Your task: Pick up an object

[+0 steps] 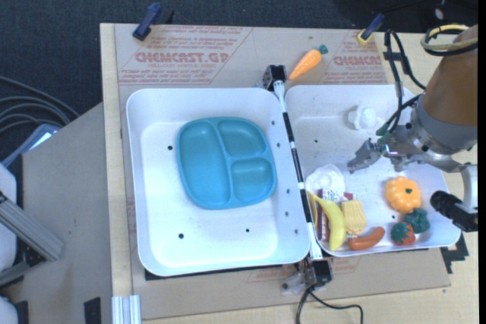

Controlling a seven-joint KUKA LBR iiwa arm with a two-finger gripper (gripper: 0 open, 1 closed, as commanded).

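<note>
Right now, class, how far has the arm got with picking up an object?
Nothing looks picked yet. The gripper hangs over a bare part of the right bin. The pumpkin, banana, corn and sausage lie in that bin. Left to do: choosing, grasping and lifting one.

Toy foods (357, 220) along right bin's (334, 110) front
</note>
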